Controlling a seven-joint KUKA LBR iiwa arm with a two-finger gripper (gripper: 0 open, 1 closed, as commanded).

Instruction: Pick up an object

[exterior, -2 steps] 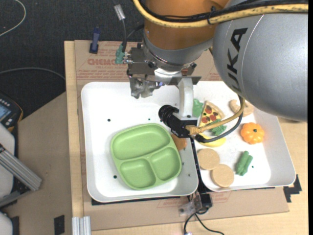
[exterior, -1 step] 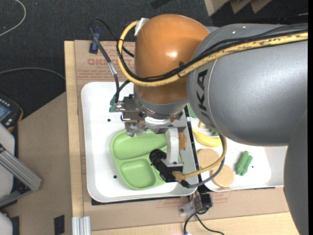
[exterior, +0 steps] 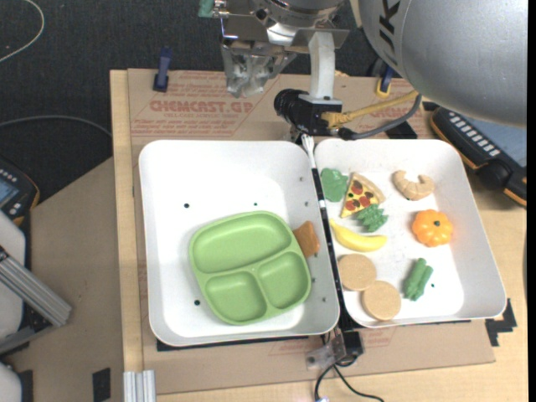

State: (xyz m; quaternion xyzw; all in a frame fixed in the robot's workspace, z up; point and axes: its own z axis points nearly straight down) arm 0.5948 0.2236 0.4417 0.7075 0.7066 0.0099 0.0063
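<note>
The arm (exterior: pixel 452 40) is a broad, smooth grey shell with dark lettering; beside it, the hand (exterior: pixel 249 69) is pale translucent metal, with a green connector.

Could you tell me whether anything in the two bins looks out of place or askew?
One thing: a small brown piece lies in the left bin, wedged between the green tray and the divider, apart from the other food, which sits in the right bin. Nothing looks spilled or damaged.

Even, bright overhead light w/ soft shadows under the green tray (exterior: pixel 249 266). White bins (exterior: pixel 167 224) near blown out. Arm (exterior: pixel 452 32) at upper right is close, blurred; frame center sharp.
</note>
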